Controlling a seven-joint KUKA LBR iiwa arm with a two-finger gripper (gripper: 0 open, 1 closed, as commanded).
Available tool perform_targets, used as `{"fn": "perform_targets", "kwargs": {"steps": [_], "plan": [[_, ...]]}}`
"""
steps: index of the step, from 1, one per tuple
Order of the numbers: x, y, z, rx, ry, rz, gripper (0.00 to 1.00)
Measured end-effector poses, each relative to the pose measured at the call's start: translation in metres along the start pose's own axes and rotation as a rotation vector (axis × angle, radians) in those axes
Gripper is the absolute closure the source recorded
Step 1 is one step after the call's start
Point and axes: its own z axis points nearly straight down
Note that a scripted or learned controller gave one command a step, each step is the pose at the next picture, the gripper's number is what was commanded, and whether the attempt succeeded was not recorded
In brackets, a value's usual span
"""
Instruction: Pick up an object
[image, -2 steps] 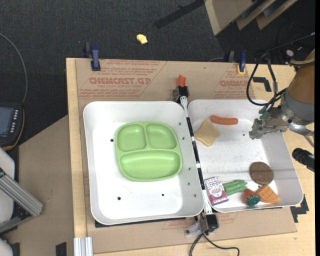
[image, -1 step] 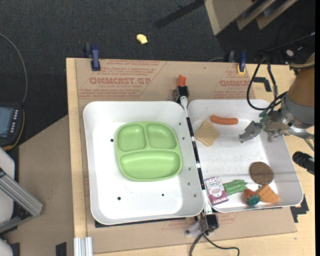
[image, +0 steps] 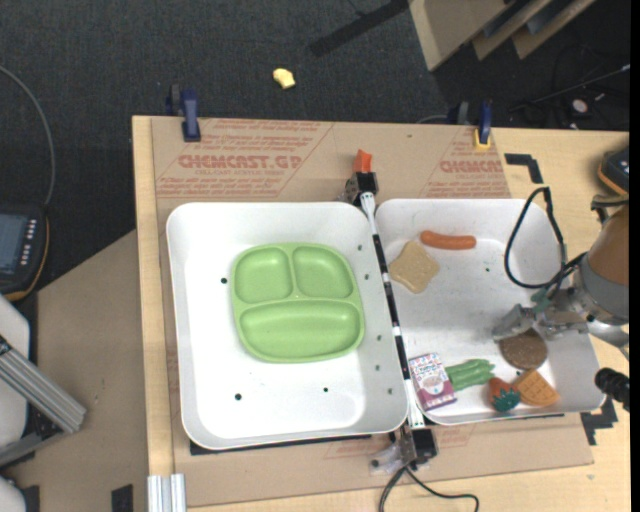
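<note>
My gripper (image: 528, 325) hangs low over the right side of the right bin (image: 470, 225), reaching in from the right edge. Directly under and just in front of it lies a brown round patty (image: 523, 351). Nothing shows as lifted. Other items in this bin: an orange sausage (image: 448, 240) at the back, a tan bread slice (image: 413, 268), a pink carton (image: 431, 381), a green pod-like piece (image: 469, 373), an orange and teal carrot (image: 503, 396) and a tan waffle piece (image: 535, 388) along the front.
The left bin (image: 200, 400) holds a green divided plate (image: 297, 300). A black cable (image: 520, 235) loops over the right bin's back right corner. Clamps sit on the board's far edge, and a small yellow item (image: 284, 77) lies on the floor.
</note>
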Motion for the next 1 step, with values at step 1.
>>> {"fn": "perform_targets", "kwargs": {"steps": [1], "plan": [[-0.0088, 0.014, 0.023, -0.005, 0.007, -0.009, 0.0]]}}
